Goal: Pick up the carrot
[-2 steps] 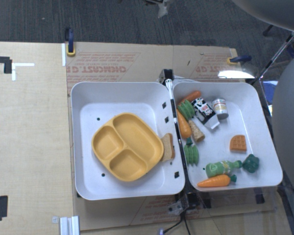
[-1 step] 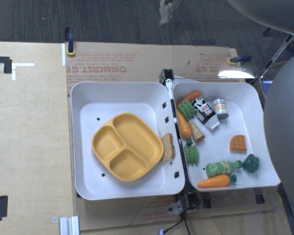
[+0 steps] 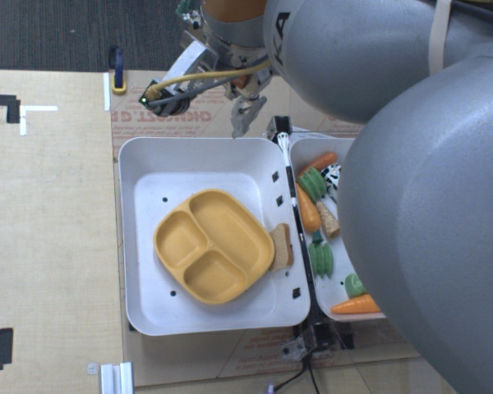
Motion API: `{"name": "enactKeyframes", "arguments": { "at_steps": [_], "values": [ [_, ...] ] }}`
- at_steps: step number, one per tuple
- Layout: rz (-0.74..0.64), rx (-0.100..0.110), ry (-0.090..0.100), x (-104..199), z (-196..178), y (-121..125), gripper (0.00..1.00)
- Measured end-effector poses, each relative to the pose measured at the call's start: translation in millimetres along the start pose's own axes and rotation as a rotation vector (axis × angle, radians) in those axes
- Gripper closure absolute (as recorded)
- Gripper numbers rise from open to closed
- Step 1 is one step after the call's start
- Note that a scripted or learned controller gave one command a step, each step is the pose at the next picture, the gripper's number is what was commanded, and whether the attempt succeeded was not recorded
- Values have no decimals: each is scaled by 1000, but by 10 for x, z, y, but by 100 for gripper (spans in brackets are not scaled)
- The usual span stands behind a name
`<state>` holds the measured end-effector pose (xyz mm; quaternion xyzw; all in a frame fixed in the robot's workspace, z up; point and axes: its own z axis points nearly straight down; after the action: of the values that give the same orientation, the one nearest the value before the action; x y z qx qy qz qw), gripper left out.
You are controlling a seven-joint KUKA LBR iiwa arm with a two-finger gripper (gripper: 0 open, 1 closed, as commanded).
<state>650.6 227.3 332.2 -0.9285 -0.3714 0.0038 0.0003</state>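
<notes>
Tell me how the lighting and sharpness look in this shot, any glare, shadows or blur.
Camera view: light is even and soft, without hard glare on the left white bin; the yellow divided plate casts a faint shadow and looks sharp; the grey arm close to the lens is large, soft-focused and covers much of the right bin; the gripper looks slightly blurred.

Even bright light, soft shadows

— What kind of place was this?
— A robotics lab. A large grey robot arm (image 3: 411, 138) reached over a plywood bench (image 3: 49, 220) that bore two white bins (image 3: 131, 245).
— Anything else?
— Black brackets (image 3: 4, 105) were fixed to the bench, and a cable (image 3: 300, 376) trailed below.
</notes>
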Motion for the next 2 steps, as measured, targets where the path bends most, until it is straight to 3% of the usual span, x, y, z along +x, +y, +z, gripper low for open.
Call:
{"name": "enactKeyframes", "arguments": {
  "at_steps": [1, 2],
  "values": [
    [-16, 0, -1, -296, 944, 305, 0],
    [-123, -3, 4, -379, -1372, 251, 0]
  ]
}}
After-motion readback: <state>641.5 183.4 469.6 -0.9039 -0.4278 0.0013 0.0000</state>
